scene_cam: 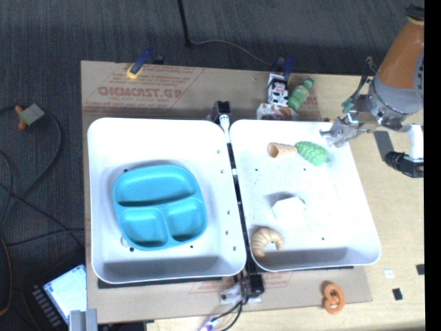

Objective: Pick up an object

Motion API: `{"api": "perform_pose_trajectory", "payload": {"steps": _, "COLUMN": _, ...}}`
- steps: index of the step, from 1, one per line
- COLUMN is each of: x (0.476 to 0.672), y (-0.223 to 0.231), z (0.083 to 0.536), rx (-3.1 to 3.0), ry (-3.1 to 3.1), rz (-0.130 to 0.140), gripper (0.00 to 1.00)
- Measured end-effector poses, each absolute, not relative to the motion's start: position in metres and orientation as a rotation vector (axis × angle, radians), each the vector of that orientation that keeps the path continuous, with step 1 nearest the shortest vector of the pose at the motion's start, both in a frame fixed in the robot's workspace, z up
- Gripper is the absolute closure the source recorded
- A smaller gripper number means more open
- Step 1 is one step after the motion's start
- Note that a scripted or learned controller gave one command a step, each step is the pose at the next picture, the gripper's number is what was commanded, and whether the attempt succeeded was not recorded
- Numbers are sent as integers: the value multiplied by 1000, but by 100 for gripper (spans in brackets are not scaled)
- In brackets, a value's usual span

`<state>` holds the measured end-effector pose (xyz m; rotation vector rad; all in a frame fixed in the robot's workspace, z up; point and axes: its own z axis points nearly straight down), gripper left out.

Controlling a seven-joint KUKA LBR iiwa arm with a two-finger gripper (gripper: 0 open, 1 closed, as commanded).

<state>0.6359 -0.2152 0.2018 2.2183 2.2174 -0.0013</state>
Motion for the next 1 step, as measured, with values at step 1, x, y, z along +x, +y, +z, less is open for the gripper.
{"api": "perform_pose_trajectory", "payload": {"steps": 1, "x": 636, "y": -214, "z": 200, "rx": 2220, "ry": 2220, "rz": -2, "gripper": 0}}
